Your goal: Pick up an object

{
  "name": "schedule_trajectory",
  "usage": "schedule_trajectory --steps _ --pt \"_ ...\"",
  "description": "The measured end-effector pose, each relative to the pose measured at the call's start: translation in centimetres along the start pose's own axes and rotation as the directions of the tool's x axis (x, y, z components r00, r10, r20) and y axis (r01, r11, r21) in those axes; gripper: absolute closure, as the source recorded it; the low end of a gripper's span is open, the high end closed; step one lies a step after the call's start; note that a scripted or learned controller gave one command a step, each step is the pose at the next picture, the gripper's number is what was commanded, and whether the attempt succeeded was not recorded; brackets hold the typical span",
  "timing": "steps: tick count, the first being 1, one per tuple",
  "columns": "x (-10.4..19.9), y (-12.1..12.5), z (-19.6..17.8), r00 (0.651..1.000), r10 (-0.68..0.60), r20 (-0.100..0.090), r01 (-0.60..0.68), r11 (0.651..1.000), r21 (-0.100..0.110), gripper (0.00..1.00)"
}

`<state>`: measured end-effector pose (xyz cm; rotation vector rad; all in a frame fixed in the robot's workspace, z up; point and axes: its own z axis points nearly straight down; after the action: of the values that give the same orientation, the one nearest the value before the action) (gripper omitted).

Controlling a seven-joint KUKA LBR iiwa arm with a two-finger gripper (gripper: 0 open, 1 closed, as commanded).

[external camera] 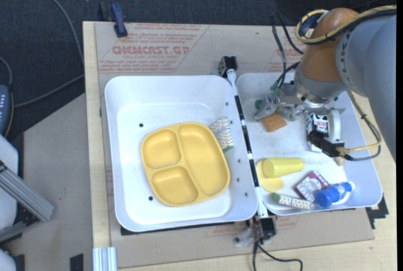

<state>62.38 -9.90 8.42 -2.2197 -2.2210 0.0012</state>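
Observation:
My gripper (272, 104) hangs low over the far left part of the right bin (364, 137). A small brown block (274, 123) lies just in front of it, touching or almost touching its tip; I cannot tell which. Nearer the front of that bin lie a yellow cup on its side (282, 166), a yellow piece (271, 184), a dark red box (310, 186), a blue bottle (331, 195) and a patterned stick (291, 201).
The left bin (126, 106) holds a yellow divided plate (184, 163) with a small patterned object (222, 132) at its right rim. The arm's grey body and orange band (324, 55) cover the right bin's far side. A cable (352, 150) trails across the bin's right part.

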Motion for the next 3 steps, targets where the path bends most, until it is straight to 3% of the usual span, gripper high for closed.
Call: schedule_trajectory --steps 1,2,3 --pt "0.7 0.0 -0.1 1.0 0.0 -0.001 0.0 1.0 0.001 0.0" --pt "0.7 0.0 -1.1 1.0 0.001 -0.001 -0.001 1.0 -0.001 1.0" --pt "10.0 -0.7 -10.1 1.0 -0.002 -0.001 0.002 1.0 -0.004 1.0"
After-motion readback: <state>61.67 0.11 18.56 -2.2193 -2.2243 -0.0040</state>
